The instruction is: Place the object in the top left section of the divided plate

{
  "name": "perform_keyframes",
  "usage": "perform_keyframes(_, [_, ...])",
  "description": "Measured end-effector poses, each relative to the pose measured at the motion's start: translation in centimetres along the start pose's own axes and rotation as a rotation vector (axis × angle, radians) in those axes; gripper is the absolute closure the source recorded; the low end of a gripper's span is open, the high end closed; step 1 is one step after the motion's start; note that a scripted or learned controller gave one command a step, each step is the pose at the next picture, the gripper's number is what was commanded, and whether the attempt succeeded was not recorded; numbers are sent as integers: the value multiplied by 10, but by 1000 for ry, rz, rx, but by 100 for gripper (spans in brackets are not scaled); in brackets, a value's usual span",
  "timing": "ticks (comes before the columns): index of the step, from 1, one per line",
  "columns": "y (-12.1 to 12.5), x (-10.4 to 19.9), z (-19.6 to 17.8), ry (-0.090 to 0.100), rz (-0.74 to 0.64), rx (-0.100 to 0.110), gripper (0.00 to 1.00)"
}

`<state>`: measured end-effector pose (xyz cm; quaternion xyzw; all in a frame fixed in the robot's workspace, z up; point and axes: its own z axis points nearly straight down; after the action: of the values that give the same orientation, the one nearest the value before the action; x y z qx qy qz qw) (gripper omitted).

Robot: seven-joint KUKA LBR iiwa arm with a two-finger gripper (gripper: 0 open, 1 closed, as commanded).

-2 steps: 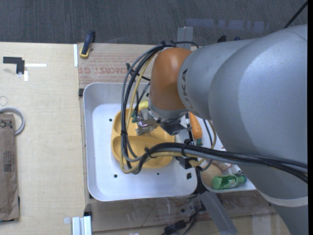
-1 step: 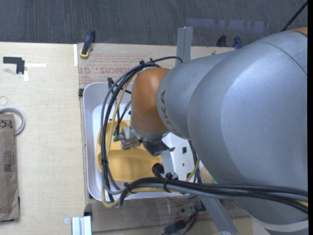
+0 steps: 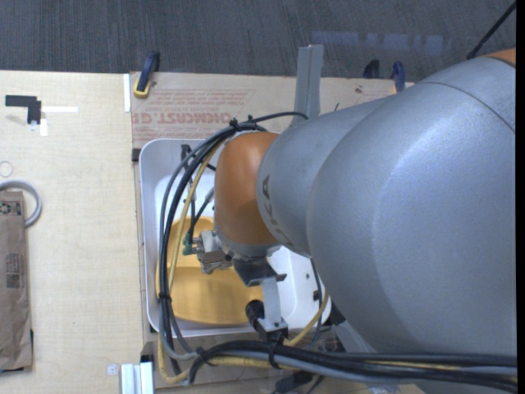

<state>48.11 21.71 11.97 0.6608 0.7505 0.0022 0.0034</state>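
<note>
The grey arm (image 3: 394, 220) reaches in from the right and covers most of the white bin (image 3: 149, 220); its orange band (image 3: 242, 191) sits over the bin's middle. Below the band the wrist and gripper (image 3: 215, 257) hang over the yellow plate (image 3: 193, 294), which lies in the near half of the bin with its rim close to the bin's left wall. The state of the gripper cannot be told — wrist hardware and black cables (image 3: 176, 220) hide it. A small green thing (image 3: 190, 245) shows at the gripper's left side, just above the plate; its shape, long axis and direction are too hidden to tell, and whether it is touched is unclear. Open room lies left of the bin — bare wooden bench (image 3: 74, 179), with a brown paper bag (image 3: 15, 286) at the far left edge. A cardboard sheet (image 3: 197, 109) lies behind the bin.
</note>
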Motion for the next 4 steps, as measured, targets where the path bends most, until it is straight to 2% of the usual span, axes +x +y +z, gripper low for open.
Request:
perform_keyframes(1, [58,-50,-110,-2,-11,10,100])
perform_keyframes(2, [89,-80,-93,-1,-185,10,100])
perform_keyframes(3, [30,-74,14,1,-201,12,100])
perform_keyframes(4, [30,-69,13,8,-207,13,0])
